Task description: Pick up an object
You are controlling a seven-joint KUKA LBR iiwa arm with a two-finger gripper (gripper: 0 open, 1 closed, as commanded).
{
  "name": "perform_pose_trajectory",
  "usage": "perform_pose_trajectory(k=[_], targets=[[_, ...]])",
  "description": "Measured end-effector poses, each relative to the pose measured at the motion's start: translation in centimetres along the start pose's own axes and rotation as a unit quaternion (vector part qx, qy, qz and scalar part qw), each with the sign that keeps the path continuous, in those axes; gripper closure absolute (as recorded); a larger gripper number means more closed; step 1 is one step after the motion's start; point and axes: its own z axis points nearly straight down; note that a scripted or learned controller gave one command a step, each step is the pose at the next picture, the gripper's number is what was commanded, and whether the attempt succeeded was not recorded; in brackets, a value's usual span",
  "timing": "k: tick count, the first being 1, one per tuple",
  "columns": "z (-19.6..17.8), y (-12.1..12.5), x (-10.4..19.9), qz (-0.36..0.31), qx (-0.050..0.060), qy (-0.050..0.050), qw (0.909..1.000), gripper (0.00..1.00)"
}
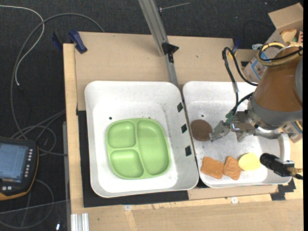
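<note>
In the right bin (211, 97) a dark brown round piece (200, 129) lies near the left wall. My gripper (230, 133) hangs just to its right, low over the bin floor. Its fingers are open and spread, with the left fingertip (217, 131) close beside the brown piece. Nothing sits between them. Along the bin's front edge lie two orange-brown toast-like pieces (212, 167) (232, 167) and a yellow round piece (249, 161).
The left bin (96, 105) holds a green divided plate (138, 147). A metal pole (156, 20) slants down to the seam between the bins. Cables (233, 76) hang off the arm over the right bin's back. A black fitting (274, 163) juts out by the yellow piece.
</note>
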Motion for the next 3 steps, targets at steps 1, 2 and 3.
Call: perform_pose_trajectory(k=[1,2,3], targets=[[-2.8,2.9,11.3,-0.006,-0.001,0.002,1.0000,0.00],[-4.0,4.9,12.1,-0.003,-0.001,0.000,1.0000,0.00],[-15.5,8.9,5.6,0.001,-0.006,-0.002,1.0000,0.00]])
